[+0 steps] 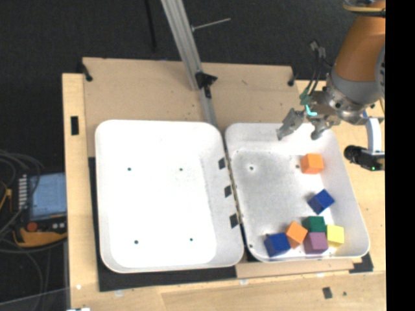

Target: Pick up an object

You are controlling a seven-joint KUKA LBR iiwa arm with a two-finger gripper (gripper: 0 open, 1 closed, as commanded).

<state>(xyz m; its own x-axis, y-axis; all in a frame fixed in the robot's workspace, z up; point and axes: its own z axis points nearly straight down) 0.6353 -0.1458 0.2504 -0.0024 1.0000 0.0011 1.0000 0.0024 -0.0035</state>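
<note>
In the right bin [254, 193], an orange cube [312, 163] lies just below the open, empty hand [303, 129].

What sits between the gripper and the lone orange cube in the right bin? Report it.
Nothing visible does. The gripper hangs open over the far end of the right bin, and the orange cube lies just nearer the camera on bare bin floor. The other blocks are clustered at the bin's near end.
</note>
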